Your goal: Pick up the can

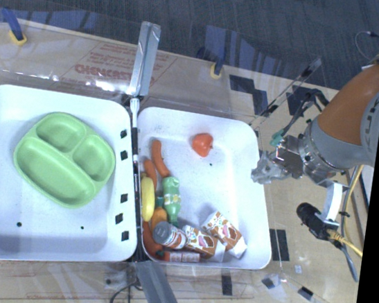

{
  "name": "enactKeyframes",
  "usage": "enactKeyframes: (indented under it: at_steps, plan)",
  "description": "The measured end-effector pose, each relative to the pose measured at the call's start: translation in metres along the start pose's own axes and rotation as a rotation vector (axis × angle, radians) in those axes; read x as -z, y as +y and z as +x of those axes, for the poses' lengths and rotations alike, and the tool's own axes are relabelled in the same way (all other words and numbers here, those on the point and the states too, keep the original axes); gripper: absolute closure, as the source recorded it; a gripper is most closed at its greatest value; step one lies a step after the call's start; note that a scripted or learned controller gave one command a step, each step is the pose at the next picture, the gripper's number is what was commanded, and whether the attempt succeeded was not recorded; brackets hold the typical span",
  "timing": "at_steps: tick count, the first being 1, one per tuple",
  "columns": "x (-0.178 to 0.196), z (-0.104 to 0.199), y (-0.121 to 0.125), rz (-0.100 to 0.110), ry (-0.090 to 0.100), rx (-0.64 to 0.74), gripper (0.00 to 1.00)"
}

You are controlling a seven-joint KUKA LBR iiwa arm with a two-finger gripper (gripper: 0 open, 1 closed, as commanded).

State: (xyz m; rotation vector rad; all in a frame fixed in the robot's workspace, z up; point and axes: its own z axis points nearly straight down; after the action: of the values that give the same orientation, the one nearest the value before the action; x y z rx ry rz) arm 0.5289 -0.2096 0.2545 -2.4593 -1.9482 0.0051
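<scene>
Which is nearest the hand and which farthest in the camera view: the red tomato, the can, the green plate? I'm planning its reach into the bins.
From the hand, at the right bin's right edge:
1. Red tomato, upper middle of the right bin.
2. Can, lying in the pile at the right bin's lower left.
3. Green plate, in the left bin.

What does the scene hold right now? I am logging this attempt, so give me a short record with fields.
can: lying on its side among the clutter at the right bin's near edge
gripper: outside the right bin, beside its right rim, apart from the can
right bin: also holds a banana, a green bottle, an orange-red fruit and cartons
left bin: holds a green divided plate
task progress: can not yet picked up
</scene>
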Motion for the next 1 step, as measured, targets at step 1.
enactKeyframes:
  at_steps: [1]
  plan:
    - [-0.0083, 0.0424, 0.022, -0.001, 0.0, 0.03, 1.0]
